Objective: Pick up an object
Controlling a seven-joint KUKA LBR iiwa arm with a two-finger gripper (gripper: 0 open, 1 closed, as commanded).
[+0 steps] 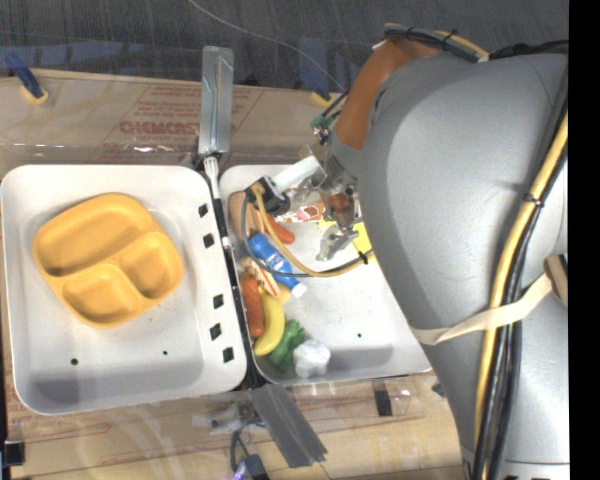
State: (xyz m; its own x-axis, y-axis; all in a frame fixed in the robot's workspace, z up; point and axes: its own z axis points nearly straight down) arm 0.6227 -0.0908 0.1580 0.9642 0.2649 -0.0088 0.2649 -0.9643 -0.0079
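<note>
My fingers (332,230) are low over the right shallow white plastic bin (365,313), toward its twelve o'clock end.

Whether they are released or clenched I cannot tell; the wrist hides them. The candidates to pick lie along the bin's nine o'clock wall: a blue and white tube (273,259), beneath it toward six o'clock a yellow plastic banana (270,328), a green piece (291,333) and a crumpled white wad (311,357). The left white bin (40,368) on the worktop carries a yellow three-compartment plastic tray (106,258), well apart at my nine o'clock.
</note>
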